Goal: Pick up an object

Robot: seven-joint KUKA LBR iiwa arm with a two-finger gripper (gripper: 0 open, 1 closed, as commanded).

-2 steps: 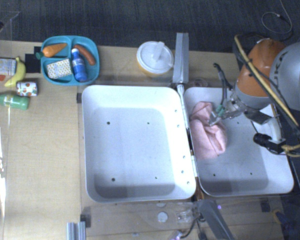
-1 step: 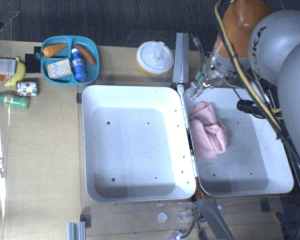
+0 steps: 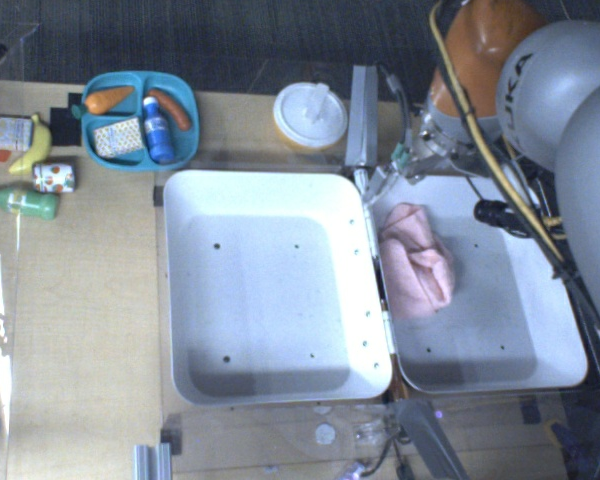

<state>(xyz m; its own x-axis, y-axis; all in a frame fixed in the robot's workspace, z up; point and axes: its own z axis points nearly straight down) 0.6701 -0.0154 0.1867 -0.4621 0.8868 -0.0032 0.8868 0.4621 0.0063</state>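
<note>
1. Pink cloth [image 3: 417, 259]: crumpled, lying in the right bin [image 3: 500, 363], toward its left wall and rear half. Not held; free of the gripper.
2. Gripper [image 3: 388, 175]: at the rear left corner of the right bin, just above the wall shared by the two bins. Near the cloth's rear end, not touching it.
3. Fingers: thin, pointing down and left toward the bin corner. Gap between them too small and blurred to judge; open or closed, cannot tell. Nothing seen between them.
4. Arm [image 3: 560, 98]: grey, with orange band [image 3: 485, 28], entering from the right above the right bin. Yellow and black cables looped along it.
5. Left bin [image 3: 270, 368]: white, beside the right bin, walls touching.
6. Bench [image 3: 80, 318], behind the left bin: round white lid [image 3: 311, 114] on a yellow rim.
7. Bench, rear left: blue divided tray [image 3: 140, 120] with toy food and a small blue bottle.
8. Bench, far left: banana [image 3: 32, 146], small can [image 3: 53, 177], green bottle [image 3: 20, 202] lying flat, well apart from both bins.
</note>
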